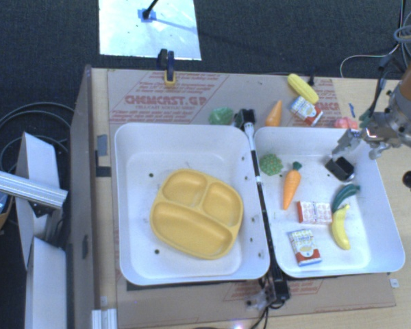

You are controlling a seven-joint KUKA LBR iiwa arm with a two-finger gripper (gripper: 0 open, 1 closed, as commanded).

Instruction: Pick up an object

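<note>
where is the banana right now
In the camera view the banana lies in the right-hand bin, just below a dark green vegetable and right of a small red-and-white carton.

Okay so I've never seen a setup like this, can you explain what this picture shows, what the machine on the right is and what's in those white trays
This is one photo from a camera fixed above a workbench, looking down at a slant. The grey machine on the right is a robot arm; its hand hangs over the far right part of the right bin. Its job is to pick something up. The left bin holds a yellow divided plate. The right one holds toy food: a carrot, a banana, a green broccoli piece and two small cartons. More toys, such as a corn cob, lie behind the bins. I cannot tell whether the hand is gripping anything.
</note>
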